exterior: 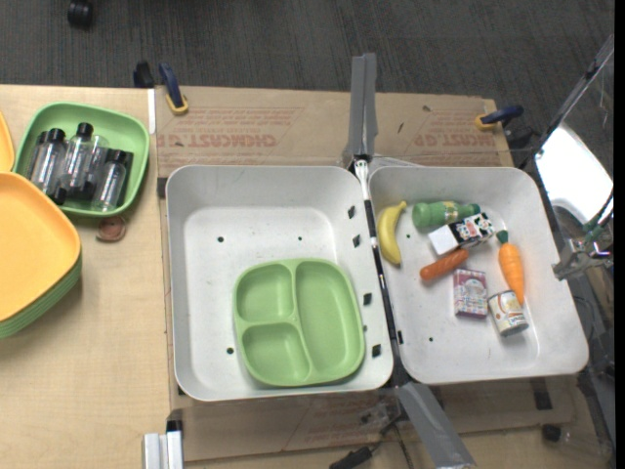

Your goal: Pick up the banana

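Observation:
The yellow banana (391,233) lies in the right bin (547,360), close against its left wall near the back, its curve running front to back. A green bottle (444,213) lies just to the banana's right, with a small gap between them. An orange carrot (444,265) rests a little in front and to the right of the banana's lower end.
The right bin also holds a black-and-white carton (471,233), a second carrot (512,272), a pink box (470,293) and a small can (508,314). A green divided plate (298,320) sits in the left bin (195,262). Yellow plates (34,252) and a green tray of bottles (83,159) stand far left.

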`<state>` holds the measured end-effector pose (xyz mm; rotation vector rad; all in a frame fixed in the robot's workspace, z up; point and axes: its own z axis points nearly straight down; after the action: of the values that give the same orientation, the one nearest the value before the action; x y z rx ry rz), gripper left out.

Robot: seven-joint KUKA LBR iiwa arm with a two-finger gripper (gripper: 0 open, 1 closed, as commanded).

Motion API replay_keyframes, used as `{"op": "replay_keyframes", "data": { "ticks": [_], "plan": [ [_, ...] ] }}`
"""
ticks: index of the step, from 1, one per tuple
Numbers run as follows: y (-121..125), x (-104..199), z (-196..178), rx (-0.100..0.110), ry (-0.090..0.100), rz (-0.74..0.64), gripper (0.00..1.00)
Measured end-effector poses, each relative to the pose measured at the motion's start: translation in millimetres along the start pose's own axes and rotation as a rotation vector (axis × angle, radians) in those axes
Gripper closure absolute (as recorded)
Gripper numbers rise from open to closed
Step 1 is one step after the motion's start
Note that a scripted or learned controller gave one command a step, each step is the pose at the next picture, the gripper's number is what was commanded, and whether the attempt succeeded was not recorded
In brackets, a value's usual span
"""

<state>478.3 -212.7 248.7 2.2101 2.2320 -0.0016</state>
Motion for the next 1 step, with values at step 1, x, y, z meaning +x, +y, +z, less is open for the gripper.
{"op": "replay_keyframes", "data": {
  "ticks": [1],
  "plan": [
    [-1.1,-9.5,41.5,0.002,0.001,-0.035,1.0]
  ]
}}
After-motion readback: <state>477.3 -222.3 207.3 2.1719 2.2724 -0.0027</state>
